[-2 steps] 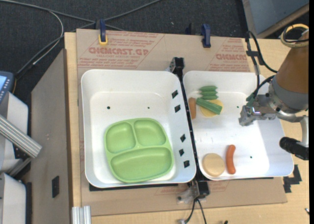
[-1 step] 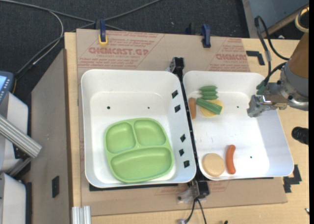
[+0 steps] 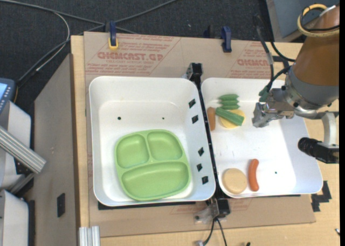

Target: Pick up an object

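In the right bin (image 3: 280, 148) lie several toy foods. Two green pieces, one darker (image 3: 228, 100) and one lighter (image 3: 230, 114), sit at the back left over a yellow piece (image 3: 230, 124). An orange sausage (image 3: 211, 118) lies against the left wall. At the front are a tan bun (image 3: 234, 180) and a red-orange sausage (image 3: 253, 174). My gripper (image 3: 262, 116) hangs over the back of the right bin, to the right of the green pieces. Nothing shows between its tips.
The left bin (image 3: 105, 105) holds a green divided plate (image 3: 153, 163). A black divider with clips (image 3: 200, 132) runs between the bins. Cardboard underlies both, clamped at the back by yellow (image 3: 112, 35) and blue (image 3: 226, 39) clamps. Cables trail across the dark floor behind.
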`<state>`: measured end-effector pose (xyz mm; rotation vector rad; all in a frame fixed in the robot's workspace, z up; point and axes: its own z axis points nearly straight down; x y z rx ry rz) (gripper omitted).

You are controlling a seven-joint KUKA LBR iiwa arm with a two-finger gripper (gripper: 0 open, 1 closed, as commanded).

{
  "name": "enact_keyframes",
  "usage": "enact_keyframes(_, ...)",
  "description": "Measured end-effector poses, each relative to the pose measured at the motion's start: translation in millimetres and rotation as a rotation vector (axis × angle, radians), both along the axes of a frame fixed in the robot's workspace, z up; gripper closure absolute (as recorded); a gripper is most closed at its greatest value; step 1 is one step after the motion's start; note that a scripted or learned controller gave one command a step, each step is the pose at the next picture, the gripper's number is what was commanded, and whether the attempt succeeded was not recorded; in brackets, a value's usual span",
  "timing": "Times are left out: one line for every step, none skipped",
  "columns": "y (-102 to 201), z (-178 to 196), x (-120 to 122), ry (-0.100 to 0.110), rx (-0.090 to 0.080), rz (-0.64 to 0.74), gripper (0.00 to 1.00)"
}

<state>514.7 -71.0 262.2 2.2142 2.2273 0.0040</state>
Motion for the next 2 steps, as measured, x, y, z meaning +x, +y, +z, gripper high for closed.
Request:
enact_keyframes(52,-19,2,0.006,0.001,-0.003,1.00)
enact_keyframes(115,-24,-1,0.006,0.002,0.001,1.00)
